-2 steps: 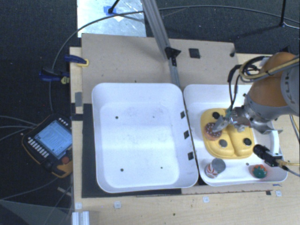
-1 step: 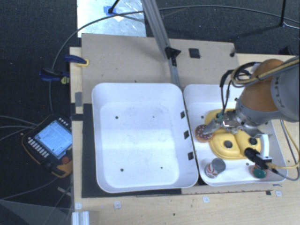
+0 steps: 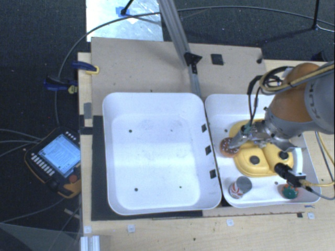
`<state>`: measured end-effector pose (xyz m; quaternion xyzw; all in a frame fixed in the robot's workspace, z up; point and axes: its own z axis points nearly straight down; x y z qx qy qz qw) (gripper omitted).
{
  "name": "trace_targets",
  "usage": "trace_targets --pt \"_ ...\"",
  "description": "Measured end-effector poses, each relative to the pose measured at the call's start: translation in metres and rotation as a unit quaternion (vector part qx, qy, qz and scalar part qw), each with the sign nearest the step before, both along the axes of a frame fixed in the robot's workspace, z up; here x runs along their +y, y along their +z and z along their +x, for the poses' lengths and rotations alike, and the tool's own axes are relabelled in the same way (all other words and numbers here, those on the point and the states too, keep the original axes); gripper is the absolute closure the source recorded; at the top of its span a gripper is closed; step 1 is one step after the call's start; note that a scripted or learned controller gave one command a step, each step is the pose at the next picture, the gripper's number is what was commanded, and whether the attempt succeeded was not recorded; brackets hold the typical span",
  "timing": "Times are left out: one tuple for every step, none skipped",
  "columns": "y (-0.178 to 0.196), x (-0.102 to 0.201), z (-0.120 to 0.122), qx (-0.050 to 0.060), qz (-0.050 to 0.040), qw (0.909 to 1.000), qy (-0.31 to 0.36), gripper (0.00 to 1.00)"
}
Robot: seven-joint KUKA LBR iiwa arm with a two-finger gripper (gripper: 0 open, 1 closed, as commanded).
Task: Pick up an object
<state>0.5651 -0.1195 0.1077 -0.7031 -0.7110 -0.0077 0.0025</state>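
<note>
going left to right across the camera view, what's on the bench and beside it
handheld screen unit → blue clamp → left white bin → brown round thing → grey cup → yellow object → small green thing

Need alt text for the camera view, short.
The arm's gripper hangs low in the right bin, over a yellow object and a brown ring. A small grey cup sits near the front; the left bin adjoins it.
</note>
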Motion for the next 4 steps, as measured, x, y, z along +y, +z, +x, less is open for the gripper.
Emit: trace_targets --pt "0.047 -0.008 0.0 0.001 -0.0081 1.0 -0.004 1.0" --pt "0.093 -0.004 0.007 0.001 -0.0077 1.0 -0.003 1.0" --pt "0.133 -0.004 0.008 0.001 -0.0076 1.0 -0.003 1.0" --pt "0.13 0.041 0.014 0.003 -0.0063 1.0 -0.001 1.0"
